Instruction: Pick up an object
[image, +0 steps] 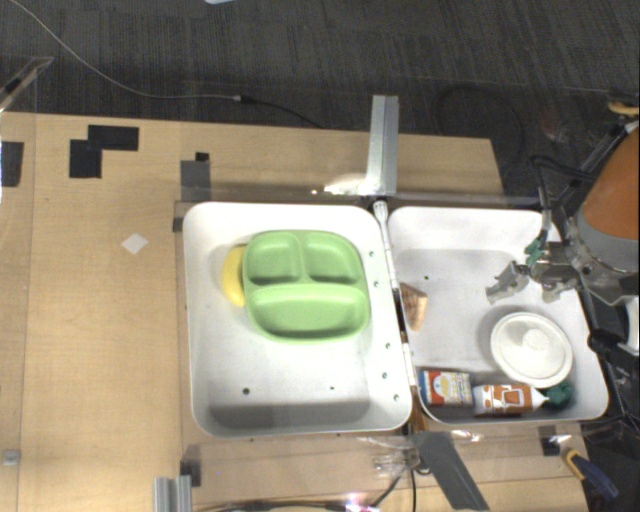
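My gripper (528, 284) hangs over the right bin (450, 240), near its right side, just above a round white bowl (531, 346). Its two fingers stand apart and open, with nothing between them. Along the bin's front wall lie a small carton (446, 388) and a bottle (512, 398) with an orange label and a green cap. A tan, wedge-shaped item (413, 306) rests against the bin's left wall. In the left bin (280, 390) a green divided plate (303, 284) sits on top of a yellow object (231, 276).
The arm's orange band (612, 197) and cables fill the right edge beside the bin. A metal post (383, 150) stands behind the seam between the bins. The wooden bench (90, 330) spreads out to the left.
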